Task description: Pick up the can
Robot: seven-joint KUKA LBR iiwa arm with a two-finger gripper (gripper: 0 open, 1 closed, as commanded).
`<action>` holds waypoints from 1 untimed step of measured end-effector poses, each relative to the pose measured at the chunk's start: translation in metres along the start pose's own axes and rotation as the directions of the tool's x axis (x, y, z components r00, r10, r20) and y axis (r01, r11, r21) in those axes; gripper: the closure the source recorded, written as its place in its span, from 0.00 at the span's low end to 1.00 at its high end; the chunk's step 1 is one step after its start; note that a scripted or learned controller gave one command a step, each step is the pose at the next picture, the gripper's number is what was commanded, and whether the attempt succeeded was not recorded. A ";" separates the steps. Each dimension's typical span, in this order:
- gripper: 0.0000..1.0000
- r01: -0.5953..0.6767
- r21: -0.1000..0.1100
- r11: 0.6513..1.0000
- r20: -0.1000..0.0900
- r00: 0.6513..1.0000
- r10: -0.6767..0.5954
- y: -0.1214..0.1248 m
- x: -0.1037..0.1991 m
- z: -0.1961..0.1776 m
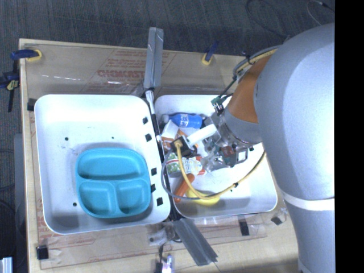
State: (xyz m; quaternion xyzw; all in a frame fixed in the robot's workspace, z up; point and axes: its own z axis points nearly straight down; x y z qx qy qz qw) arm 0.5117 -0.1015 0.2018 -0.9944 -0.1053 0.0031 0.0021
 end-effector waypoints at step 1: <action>1.00 0.002 0.001 1.000 0.000 1.000 -0.002 0.043 -0.021 -0.001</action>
